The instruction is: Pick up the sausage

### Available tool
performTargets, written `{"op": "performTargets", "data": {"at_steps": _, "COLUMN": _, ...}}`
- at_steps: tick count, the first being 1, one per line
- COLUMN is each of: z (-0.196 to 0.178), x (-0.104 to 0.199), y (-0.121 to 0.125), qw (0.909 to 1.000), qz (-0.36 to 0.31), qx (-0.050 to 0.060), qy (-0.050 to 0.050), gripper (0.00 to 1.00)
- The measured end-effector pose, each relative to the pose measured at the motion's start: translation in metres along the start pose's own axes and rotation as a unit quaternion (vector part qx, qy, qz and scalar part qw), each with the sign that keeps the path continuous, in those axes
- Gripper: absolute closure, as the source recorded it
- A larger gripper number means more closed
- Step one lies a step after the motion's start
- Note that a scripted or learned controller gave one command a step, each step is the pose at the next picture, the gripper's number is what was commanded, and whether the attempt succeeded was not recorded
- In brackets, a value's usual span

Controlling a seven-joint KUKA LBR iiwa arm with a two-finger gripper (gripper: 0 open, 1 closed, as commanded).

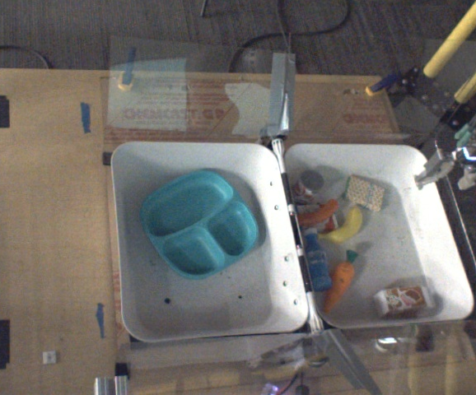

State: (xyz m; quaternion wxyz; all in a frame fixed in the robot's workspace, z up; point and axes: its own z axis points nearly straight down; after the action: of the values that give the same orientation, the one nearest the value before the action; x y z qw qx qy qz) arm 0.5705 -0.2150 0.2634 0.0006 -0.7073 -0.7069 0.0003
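- the gripper (432,171) hangs over the right bin's (436,245) upper right rim, fingers too blurred to tell.
- well apart to its left, the sausage (318,214) (reddish-orange) lies near the divider, touching the banana (347,226).
- beyond: cracker (364,192), carrot (341,278), milk carton (403,299).
- the left bin (139,303) holds a teal divided plate (200,222).

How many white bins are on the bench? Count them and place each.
2. The left bin holds a teal divided plate; the right bin holds the sausage and other toy foods.
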Motion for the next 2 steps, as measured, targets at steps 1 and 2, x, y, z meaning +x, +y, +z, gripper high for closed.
{"op": "performTargets", "data": {"at_steps": 1, "z": 0.098, "x": 0.044, "y": 0.034, "qw": 0.9997, "qz": 0.026, "qx": 0.001, "qy": 0.000, "gripper": 0.00}}
{"op": "performTargets", "data": {"at_steps": 2, "z": 0.158, "x": 0.073, "y": 0.092, "qw": 0.9991, "qz": 0.042, "qx": -0.002, "qy": -0.001, "gripper": 0.00}}
